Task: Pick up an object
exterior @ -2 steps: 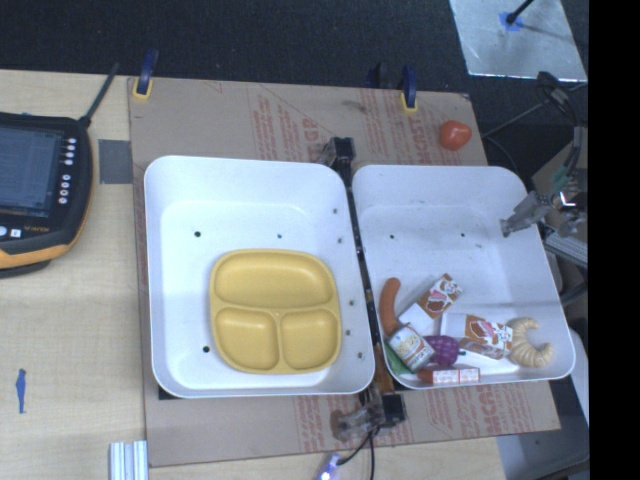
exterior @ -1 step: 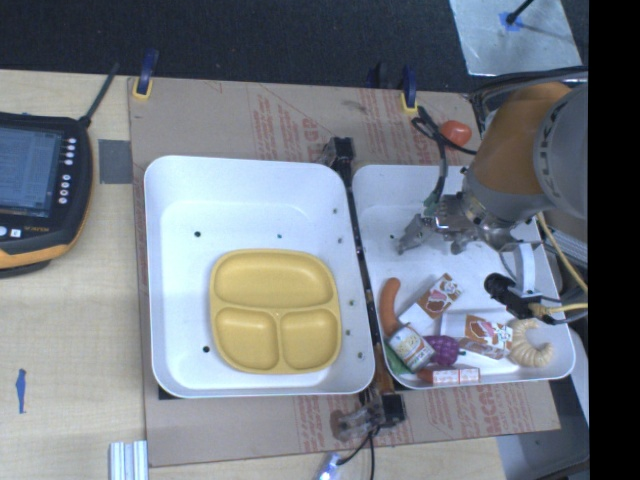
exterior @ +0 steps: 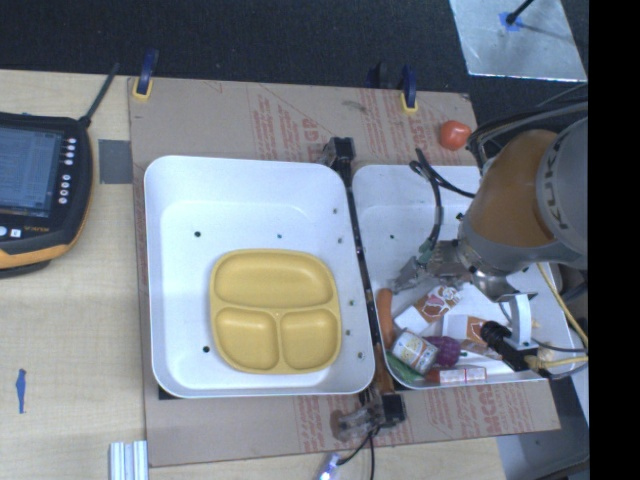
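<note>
Cardboard sheet [exterior: 250,118] under two white bins [exterior: 170,218] on pale wooden bench [exterior: 60,368].

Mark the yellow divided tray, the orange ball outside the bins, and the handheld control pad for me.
yellow divided tray [exterior: 275,310]: camera view, on its central ridge.
orange ball [exterior: 454,134]: camera view, its middle.
handheld control pad [exterior: 30,183]: camera view, on its screen.
</note>
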You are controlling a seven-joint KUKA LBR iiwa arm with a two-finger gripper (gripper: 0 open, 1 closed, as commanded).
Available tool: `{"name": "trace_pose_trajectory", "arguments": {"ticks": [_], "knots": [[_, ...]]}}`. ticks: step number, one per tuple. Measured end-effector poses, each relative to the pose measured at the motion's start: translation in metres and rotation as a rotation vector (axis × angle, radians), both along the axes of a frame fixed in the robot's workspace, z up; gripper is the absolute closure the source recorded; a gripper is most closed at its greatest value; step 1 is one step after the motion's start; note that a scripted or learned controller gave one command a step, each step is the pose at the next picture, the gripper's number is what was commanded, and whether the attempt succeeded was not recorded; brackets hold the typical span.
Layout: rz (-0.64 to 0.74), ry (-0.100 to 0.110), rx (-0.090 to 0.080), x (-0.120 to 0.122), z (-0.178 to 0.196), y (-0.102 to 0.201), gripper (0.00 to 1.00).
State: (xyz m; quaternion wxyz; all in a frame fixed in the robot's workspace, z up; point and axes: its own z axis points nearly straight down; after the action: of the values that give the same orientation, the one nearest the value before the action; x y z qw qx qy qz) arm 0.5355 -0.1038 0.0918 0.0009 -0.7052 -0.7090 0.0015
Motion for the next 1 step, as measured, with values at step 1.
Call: {"name": "trace_pose_trajectory", "arguments": {"ticks": [1], "knots": [[-0.002,-0.002,0.000,0.1143,0.0085,-0.0703,0.00]]}}
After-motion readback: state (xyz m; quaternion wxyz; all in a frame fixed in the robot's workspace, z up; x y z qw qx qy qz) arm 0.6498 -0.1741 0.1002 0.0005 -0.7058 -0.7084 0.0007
